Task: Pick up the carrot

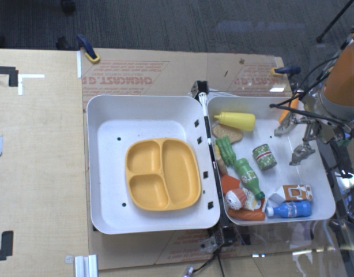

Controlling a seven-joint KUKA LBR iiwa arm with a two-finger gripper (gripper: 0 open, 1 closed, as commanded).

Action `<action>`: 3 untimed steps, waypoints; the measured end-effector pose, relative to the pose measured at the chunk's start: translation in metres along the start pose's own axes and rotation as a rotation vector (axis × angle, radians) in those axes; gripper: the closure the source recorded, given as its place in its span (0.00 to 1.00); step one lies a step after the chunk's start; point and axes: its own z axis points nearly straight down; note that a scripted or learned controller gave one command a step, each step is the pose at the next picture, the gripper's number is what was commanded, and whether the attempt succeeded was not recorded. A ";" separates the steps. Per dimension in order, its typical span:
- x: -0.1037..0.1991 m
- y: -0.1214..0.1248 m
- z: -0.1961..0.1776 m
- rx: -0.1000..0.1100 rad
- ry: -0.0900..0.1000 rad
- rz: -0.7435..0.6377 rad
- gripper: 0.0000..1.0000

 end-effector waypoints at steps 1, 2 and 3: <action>-0.040 -0.008 0.022 -0.001 0.000 -0.032 0.00; -0.042 -0.008 0.010 0.001 -0.010 -0.030 1.00; -0.061 -0.011 -0.003 0.000 -0.004 -0.382 1.00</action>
